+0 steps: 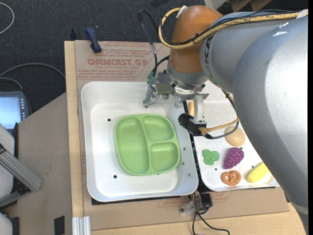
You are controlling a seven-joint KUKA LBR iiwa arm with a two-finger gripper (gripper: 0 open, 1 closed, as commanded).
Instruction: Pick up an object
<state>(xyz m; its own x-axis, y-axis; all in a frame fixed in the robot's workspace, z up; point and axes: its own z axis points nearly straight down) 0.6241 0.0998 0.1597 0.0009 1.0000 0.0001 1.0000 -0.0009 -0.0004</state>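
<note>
gripper [149,96] hanging at upper centre over left bin [93,131] | grip state: cannot tell | green divided plate [146,146] lying mid-frame in that bin | purple grapes [234,156] sitting lower right

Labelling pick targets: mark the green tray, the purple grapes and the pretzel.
green tray [131,146], camera view, its large left compartment.
purple grapes [234,157], camera view, middle of the bunch.
pretzel [230,178], camera view, its middle.

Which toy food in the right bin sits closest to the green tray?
The small green piece, just left of the purple grapes; everything else there lies farther right.
</note>
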